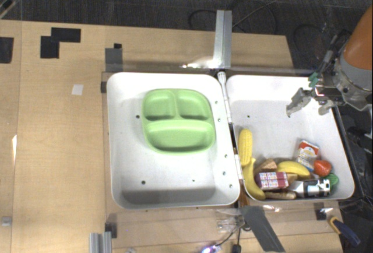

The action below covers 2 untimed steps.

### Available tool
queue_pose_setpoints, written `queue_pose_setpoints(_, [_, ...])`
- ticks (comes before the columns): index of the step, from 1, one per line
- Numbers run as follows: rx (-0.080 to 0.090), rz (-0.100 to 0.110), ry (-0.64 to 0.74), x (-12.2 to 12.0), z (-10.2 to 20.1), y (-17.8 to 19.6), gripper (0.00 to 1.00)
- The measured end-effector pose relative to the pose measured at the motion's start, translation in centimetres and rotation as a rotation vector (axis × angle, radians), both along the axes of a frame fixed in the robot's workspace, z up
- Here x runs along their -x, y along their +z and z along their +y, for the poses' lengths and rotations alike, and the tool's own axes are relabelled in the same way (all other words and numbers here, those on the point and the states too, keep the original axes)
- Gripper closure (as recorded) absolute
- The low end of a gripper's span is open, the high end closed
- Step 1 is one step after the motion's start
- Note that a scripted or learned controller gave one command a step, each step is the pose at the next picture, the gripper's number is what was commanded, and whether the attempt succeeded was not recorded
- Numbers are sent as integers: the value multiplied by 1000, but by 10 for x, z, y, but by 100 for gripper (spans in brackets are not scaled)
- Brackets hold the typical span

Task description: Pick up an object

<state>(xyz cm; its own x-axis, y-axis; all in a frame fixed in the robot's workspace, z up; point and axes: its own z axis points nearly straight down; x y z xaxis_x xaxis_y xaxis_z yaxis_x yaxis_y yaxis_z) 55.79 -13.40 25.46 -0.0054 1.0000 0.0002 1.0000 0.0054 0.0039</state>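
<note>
A pile of small things lies in the near corner of the right bin [274, 91]: a corn cob [245, 146] by the left wall, two bananas [294, 168], a small patterned box [271, 179], a dark can [315, 188], a carton [307, 152] and a tomato [322, 167]. The gripper [310, 102] hangs above the bare far part of that bin, well apart from the pile, its fingers spread and holding nothing. The left bin [125, 188] holds a green divided plate [178, 119].
</note>
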Motion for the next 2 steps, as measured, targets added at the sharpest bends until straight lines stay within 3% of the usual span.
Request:
queue_pose_setpoints(1, [0,2,34,-3,8,-150,0])
queue_pose_setpoints(2, [3,-16,94,65,29,-163,0])
